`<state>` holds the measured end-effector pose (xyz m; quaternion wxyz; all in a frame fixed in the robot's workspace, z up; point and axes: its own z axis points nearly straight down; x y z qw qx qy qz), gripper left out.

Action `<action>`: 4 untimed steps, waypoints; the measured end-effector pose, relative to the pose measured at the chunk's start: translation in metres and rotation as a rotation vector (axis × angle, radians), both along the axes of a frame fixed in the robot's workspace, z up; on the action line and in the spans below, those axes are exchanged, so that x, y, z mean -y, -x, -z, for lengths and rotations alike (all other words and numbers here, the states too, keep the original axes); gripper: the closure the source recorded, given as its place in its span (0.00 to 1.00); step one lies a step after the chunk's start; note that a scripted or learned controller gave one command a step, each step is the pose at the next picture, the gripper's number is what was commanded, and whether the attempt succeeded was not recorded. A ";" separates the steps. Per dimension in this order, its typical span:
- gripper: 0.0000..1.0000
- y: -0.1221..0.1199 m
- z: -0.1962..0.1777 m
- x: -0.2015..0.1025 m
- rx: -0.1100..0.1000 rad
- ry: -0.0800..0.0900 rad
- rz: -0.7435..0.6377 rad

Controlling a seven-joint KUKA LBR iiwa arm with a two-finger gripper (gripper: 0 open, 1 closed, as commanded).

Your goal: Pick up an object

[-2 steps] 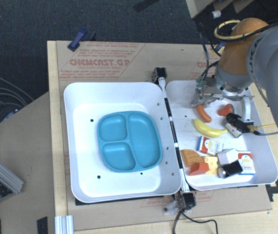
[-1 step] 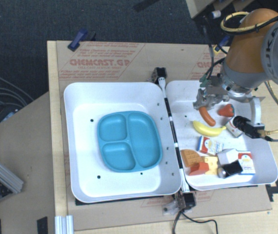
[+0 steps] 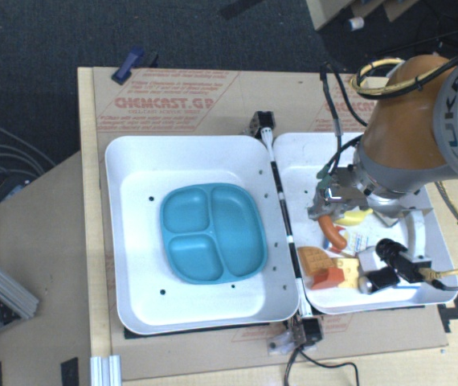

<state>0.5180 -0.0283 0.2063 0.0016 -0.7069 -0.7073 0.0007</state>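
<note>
The grey arm with its orange band reaches in from the right edge of the tabletop, and its metal claw (image 3: 331, 195) sits low in the right white bin (image 3: 309, 153). Just below it lie a small orange sausage-shaped toy (image 3: 333, 233) and a yellow piece (image 3: 356, 215) — near them, toward the bin's front edge, a brown-and-red block (image 3: 323, 268). The left white bin (image 3: 132, 207) carries a blue divided plastic plate (image 3: 211, 233) at its centre.
</note>
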 end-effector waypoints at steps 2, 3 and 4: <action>1.00 0.039 -0.043 -0.086 0.003 0.001 0.000; 1.00 0.000 -0.049 -0.053 0.004 0.002 0.002; 1.00 0.035 -0.026 -0.004 0.000 0.001 0.002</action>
